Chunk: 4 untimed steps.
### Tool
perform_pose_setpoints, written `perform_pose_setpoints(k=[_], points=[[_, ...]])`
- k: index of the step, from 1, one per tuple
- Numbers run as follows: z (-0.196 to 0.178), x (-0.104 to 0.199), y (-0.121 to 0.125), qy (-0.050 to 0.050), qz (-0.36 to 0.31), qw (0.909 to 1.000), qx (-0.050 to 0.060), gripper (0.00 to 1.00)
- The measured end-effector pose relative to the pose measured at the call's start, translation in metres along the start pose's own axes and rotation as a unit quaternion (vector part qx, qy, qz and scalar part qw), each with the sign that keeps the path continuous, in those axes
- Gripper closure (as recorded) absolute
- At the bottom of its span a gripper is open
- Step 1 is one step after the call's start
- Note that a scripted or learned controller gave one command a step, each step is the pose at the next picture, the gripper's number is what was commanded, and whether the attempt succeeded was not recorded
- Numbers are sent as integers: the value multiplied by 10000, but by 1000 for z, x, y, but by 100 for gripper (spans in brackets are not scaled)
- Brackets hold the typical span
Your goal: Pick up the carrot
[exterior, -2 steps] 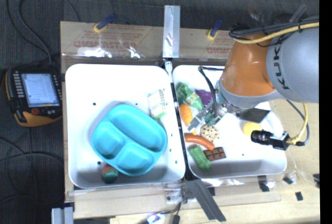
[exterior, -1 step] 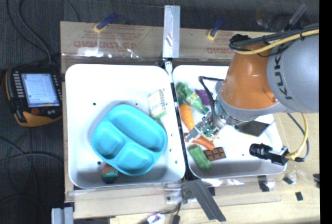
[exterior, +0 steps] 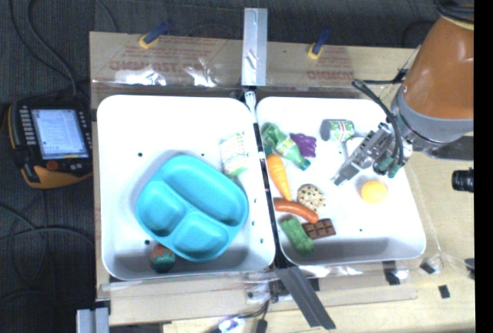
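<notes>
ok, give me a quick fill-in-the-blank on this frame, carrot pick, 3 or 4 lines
1. The orange toy carrot lies in the ____ shallow white bin, near its left wall.
2. The blue plastic divided tray lies in the ____ shallow white bin.
3. The small round fruit just below the two-finger gripper is ____ in colour.
4. The gripper hangs to the ____ of the carrot, apart from it.

Missing words: right; left; yellow; right
</notes>
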<state>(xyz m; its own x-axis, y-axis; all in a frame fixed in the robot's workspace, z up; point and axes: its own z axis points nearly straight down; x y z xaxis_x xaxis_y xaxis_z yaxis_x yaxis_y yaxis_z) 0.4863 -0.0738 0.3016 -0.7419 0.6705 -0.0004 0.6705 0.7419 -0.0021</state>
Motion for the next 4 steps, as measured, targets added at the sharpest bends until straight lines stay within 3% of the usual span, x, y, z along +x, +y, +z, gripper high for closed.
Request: perform_pose_setpoints(k=[1, 2, 3, 4], points=[[-49, -53, 39, -7, -279, 9996, 5, 100], [-69, 6, 92, -12, -1095, 9940, -5, 100], [3, 74, 130, 11, -1848, 9828, 1, 100], [-4, 74, 133, 18, -1856, 9826, 6, 100]])
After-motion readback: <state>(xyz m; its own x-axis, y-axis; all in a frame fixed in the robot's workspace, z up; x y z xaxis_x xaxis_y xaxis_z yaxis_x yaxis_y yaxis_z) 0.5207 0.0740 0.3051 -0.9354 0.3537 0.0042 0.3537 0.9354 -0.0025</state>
